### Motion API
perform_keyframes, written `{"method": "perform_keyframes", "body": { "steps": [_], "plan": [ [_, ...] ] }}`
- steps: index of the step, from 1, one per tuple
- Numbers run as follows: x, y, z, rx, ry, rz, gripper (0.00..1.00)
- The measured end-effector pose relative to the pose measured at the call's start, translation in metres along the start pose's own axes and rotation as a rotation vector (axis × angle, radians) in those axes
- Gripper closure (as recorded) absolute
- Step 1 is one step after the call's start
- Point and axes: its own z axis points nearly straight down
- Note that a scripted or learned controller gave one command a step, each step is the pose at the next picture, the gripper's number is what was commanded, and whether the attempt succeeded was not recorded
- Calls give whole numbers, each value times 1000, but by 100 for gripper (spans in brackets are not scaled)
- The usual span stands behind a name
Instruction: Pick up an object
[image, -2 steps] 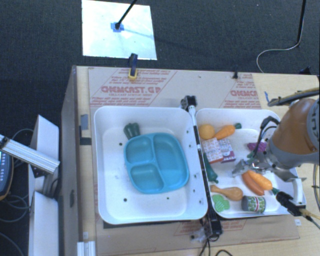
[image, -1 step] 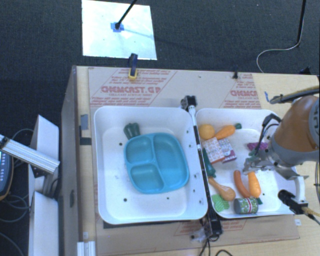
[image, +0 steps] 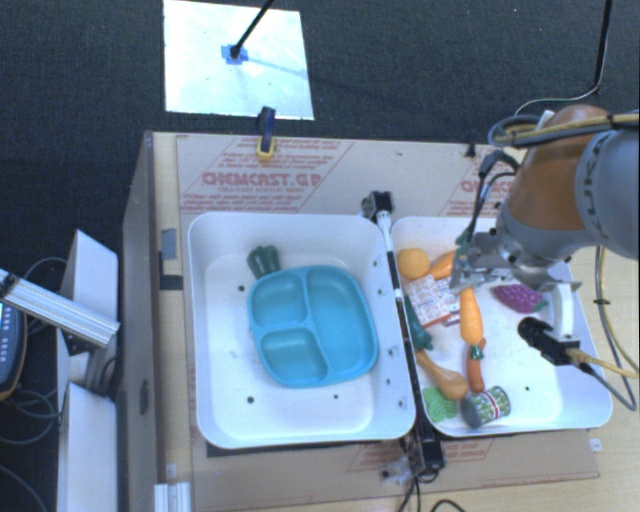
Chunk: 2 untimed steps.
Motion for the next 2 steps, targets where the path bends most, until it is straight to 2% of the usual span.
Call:
{"method": "perform_keyframes", "body": {
  "steps": [1, 2],
  "plan": [
    [46, -11, -48, 1, 0, -1, 100],
    [109, -16, -38, 3, 1, -1, 100]
  ]
}}
